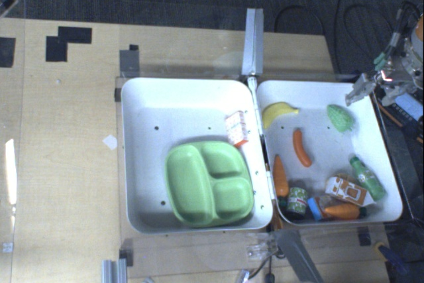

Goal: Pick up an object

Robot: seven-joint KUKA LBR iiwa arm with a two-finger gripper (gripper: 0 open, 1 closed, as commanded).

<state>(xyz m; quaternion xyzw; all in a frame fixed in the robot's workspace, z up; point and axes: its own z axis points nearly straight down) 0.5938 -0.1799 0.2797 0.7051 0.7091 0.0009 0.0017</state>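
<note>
Nearest the camera, along the front wall of the right bin (391, 212), lie a small green can (297, 199), a blue-capped item (313, 209), an orange carrot-shaped toy (342, 211) and a printed carton (347, 190), all close together. Just beside them, toward the bin's right wall, rests a green bottle (367, 177). A second orange carrot (281, 176) lies along the left wall of this bin, and an orange sausage-shaped piece (301, 146) sits near the bin's middle. A yellow banana-like piece (278, 113) occupies the back left corner; a pale green leafy item (340, 118) lies near the back right corner.

Left bin (136, 142): a green divided tray (209, 182) fills the front right part of the floor, tilted slightly. A small white and red packet (236, 128) leans against the right wall, just behind the tray.

Both bins sit side by side on the wooden desk (59, 162).

Arm and hand (361, 88): the hand hangs at the back right corner of the right bin, above its rim, near the leafy item but apart from it. Nothing is visible in its grasp; how far it is open I cannot tell.
</note>
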